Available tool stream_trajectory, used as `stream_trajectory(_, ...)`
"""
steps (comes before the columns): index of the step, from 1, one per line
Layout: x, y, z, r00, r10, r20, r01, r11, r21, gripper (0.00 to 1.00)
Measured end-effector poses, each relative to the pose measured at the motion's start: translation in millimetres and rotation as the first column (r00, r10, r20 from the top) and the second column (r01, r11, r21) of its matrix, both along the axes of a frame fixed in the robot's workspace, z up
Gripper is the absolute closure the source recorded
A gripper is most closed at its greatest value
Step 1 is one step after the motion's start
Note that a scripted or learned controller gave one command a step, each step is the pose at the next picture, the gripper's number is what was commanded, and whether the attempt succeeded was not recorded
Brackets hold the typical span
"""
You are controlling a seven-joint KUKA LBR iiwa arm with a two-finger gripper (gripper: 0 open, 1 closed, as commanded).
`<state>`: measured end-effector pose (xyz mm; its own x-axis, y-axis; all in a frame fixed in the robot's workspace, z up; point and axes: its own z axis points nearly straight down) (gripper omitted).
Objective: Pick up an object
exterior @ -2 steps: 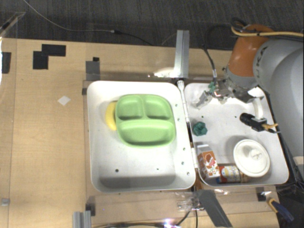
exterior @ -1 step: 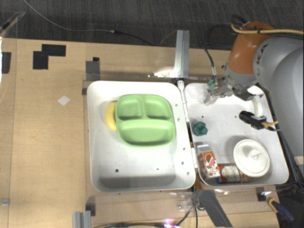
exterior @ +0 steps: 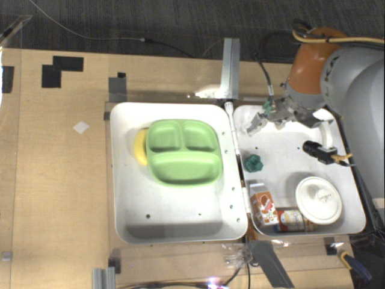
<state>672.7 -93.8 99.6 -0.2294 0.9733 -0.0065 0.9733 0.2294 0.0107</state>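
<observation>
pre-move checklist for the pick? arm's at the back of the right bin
1. Gripper over the right bin, at its back left corner: ok.
2. Gripper carrying nothing: cannot tell.
3. Pickable things in that bin, namely the teal object, red carton, lying bottle and white bowl: ok.
4. Teal object clear of its neighbours: ok.
5. Carton and bottle apart from each other and from the front wall: not ok, they crowd together there.
6. Gripper lined up above a target: not ok, the teal object lies nearer the front.
</observation>
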Motion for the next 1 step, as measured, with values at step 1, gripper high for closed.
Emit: stream_trajectory(1,-29.1,58.4,86.6,0.991,0.136,-0.005,-0.136,0.991,0.003,0.00)
